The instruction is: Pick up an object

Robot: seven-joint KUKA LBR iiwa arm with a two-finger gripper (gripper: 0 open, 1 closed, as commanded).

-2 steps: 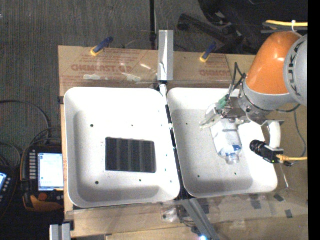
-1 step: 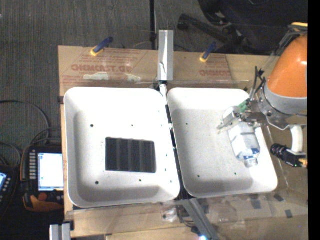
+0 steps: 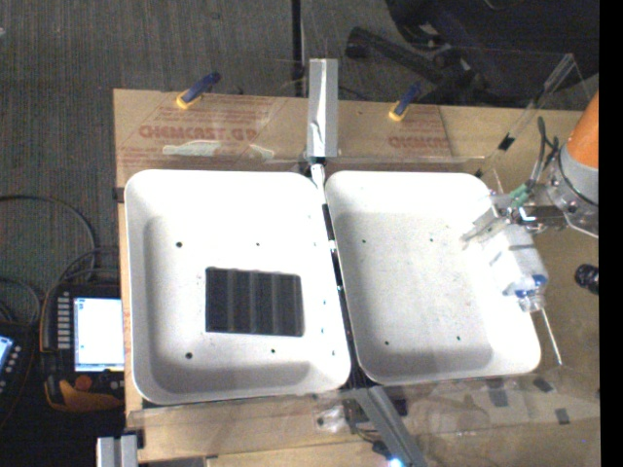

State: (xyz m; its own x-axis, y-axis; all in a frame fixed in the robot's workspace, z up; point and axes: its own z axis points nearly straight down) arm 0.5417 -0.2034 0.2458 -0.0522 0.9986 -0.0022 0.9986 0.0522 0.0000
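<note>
— Two white bins counted, side by side. Left bin [image 3: 146, 261] held one dark ribbed pad [image 3: 255, 302], lying flat toward six o'clock of its floor.
— Noted. And the gripper [image 3: 484, 229]?
— Hung over the three o'clock rim of the right bin [image 3: 419, 339], well apart from the pad. Gripped nothing visible. Open or closed: could not tell, too pale against the bin.
— Anything near it?
— Spotted a clear plastic thing with a blue bit [image 3: 526, 285] at five o'clock from the gripper, on or beside that rim. Could not make out what it was.
— So which step?
— Judged as the very start: approach only, nothing lifted yet.
— Next move?
— Probably called for a choice of target. For the pad, a long sweep toward nine o'clock across the divide, then a straight drop. Flat and low, so likely needed a bite across one edge. For the clear thing, only a short dip toward five o'clock, but risked a slip off something glossy at the rim.
</note>
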